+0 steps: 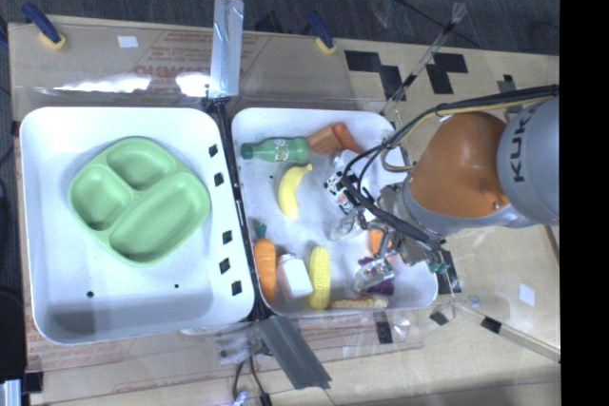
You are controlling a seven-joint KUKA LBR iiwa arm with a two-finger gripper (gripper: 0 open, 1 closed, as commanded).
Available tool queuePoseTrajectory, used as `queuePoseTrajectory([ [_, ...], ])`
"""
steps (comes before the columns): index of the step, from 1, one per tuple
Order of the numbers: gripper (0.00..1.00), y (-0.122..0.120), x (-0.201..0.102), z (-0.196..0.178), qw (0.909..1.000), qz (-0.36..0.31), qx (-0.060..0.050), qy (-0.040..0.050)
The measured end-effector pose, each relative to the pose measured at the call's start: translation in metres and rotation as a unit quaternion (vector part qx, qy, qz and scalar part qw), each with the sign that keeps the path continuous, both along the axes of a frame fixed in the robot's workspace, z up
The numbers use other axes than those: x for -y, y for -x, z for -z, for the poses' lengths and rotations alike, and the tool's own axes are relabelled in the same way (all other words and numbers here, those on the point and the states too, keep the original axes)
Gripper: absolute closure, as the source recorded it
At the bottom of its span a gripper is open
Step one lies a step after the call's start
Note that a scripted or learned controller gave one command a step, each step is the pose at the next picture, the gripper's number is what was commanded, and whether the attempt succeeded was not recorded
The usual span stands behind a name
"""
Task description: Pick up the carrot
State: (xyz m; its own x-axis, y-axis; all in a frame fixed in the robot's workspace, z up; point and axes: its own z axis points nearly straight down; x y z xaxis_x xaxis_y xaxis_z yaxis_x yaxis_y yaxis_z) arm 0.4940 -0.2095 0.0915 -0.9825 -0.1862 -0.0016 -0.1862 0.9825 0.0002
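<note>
The carrot (pixel 265 267) is orange with a green top and lies along the left wall of the right bin (pixel 249 204), near its front corner. My gripper (pixel 367 242) hangs low over the right side of the same bin, well to the right of the carrot and apart from it. Cables and the wrist cover much of it. A small orange piece (pixel 378 239) shows right at the gripper; I cannot tell what it is.
Beside the carrot lie a white block (pixel 296 278) and a corn cob (pixel 321 277). A banana (pixel 290 189), a green bottle (pixel 276 149) and an orange-brown item (pixel 333 139) sit further back. A purple item (pixel 380 273) lies under the gripper. The left bin (pixel 57 299) holds a green divided plate (pixel 139 199).
</note>
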Motion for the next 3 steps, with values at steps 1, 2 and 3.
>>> queuePoseTrajectory([
  [1, 0.0, -0.012, 0.0, -0.001, 0.9947, 0.103, 0.001, 0.0],
  [2, 1.0, -0.014, -0.002, -0.012, 0.9951, 0.099, 0.003, 0.0005],
  [3, 0.0, -0.014, -0.003, -0.012, 0.9951, 0.098, 0.002, 0.0003],
])
